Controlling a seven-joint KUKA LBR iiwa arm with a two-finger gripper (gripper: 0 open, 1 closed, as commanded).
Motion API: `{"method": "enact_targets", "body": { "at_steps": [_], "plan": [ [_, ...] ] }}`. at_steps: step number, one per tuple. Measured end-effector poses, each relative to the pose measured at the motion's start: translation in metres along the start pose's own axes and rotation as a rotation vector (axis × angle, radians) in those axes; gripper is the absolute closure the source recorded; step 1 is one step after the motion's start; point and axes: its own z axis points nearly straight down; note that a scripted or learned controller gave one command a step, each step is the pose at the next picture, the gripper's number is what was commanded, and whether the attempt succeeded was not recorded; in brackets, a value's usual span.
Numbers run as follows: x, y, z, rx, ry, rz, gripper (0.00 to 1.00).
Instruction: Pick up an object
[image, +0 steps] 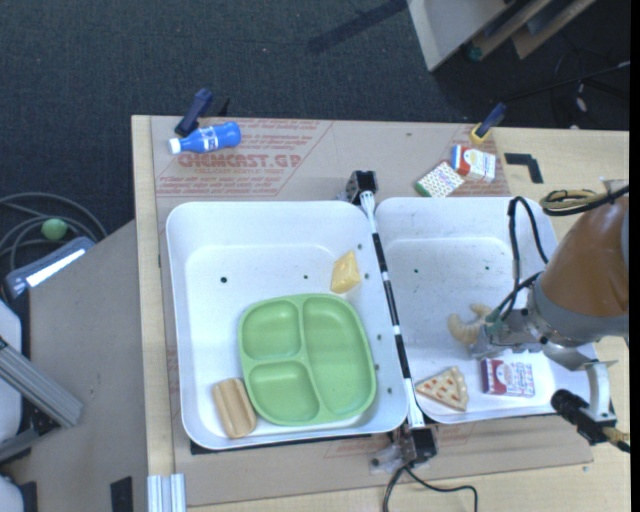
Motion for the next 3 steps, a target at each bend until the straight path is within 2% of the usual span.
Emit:
{"method": "enact_targets", "body": {
  "at_steps": [1,2,3],
  "plan": [
    [0.000,0.000,0.000,0.000,0.000,0.000,0.00],
    [0.051,0.035,0.010,-0.001,0.000,-0.003,0.00],
    [-0.010,0.133,-0.029,-0.002,-0.001,-0.002,0.00]
  ]
}}
